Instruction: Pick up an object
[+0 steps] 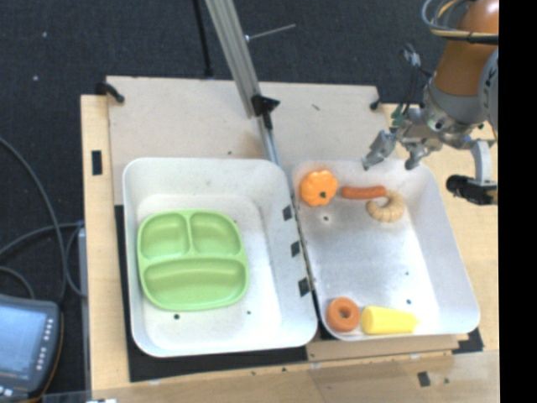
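The right bin (436, 250) holds an orange pumpkin-shaped toy (318, 188) at its far left. A red-orange sausage (363, 193) lies beside it, and a tan bagel-like ring (386, 209) sits just in front of the sausage. At the near edge lie an orange doughnut (343, 314) and a yellow corn cob (388, 320). My gripper (396, 151) hovers open above the bin's far right corner, its fingers spread apart with nothing between them. It stands apart from the sausage and ring, up and to their right.
The left bin (159, 179) holds a green divided plate (192, 260). A slanted metal post (237, 49) rises from between the two bins at the back. The middle of the right bin's floor is bare.
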Available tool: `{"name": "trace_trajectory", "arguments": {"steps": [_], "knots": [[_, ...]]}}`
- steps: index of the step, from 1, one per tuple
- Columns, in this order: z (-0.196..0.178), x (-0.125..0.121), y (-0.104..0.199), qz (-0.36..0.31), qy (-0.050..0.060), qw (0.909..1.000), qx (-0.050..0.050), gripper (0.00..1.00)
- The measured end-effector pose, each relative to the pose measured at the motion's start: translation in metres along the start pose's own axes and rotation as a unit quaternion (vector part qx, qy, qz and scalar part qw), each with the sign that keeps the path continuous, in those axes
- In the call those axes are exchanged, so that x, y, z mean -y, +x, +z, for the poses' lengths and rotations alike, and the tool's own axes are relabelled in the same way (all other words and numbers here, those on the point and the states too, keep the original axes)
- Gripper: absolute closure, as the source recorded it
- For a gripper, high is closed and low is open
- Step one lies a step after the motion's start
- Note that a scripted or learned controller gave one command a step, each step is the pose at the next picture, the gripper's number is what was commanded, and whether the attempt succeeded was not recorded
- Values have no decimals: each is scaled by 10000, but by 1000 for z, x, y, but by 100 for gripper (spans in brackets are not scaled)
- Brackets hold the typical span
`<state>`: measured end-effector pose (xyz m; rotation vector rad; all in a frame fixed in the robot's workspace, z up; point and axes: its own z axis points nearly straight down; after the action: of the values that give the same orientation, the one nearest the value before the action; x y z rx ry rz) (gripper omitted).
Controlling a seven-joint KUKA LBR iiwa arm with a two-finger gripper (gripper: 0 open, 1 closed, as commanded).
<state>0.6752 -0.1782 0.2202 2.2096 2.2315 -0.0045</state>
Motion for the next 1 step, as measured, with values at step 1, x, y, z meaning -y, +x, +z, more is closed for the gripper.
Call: {"name": "trace_trajectory", "arguments": {"steps": [1], "knots": [[124, 30, -47, 63, 28, 10000, -7, 0]]}}
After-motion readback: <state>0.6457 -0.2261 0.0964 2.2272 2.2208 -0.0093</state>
